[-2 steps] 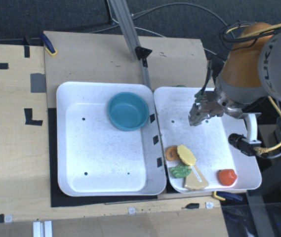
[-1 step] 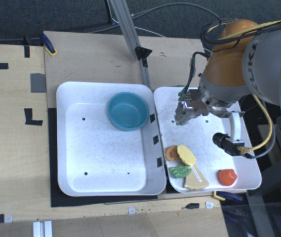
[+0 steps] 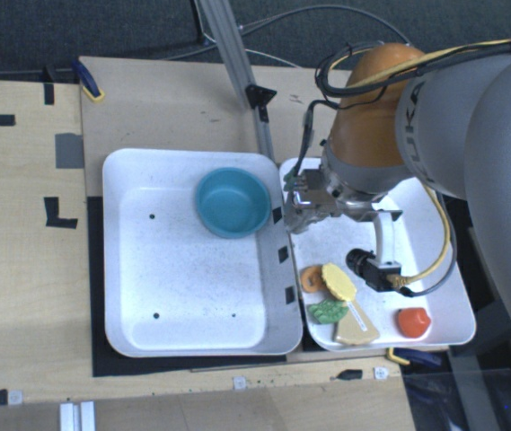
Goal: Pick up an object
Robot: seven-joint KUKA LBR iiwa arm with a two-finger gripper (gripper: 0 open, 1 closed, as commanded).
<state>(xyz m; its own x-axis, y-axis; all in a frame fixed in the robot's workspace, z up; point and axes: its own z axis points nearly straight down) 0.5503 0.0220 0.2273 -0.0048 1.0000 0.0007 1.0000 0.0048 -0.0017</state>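
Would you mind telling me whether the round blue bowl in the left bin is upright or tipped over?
Upright. The round blue bowl sits in the left white bin with its opening facing up, its rim a full ring around the inside.

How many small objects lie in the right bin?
5, clustered at its near end: an orange ring, a yellow piece, a green piece, a tan wedge and a red piece. The arm may hide others.

I'm seeing open floor lying across most of the left bin (image 3: 138,268); a blue bowl (image 3: 233,202) is blocking its far right corner, and toys are crowding the right bin's (image 3: 453,317) near edge.
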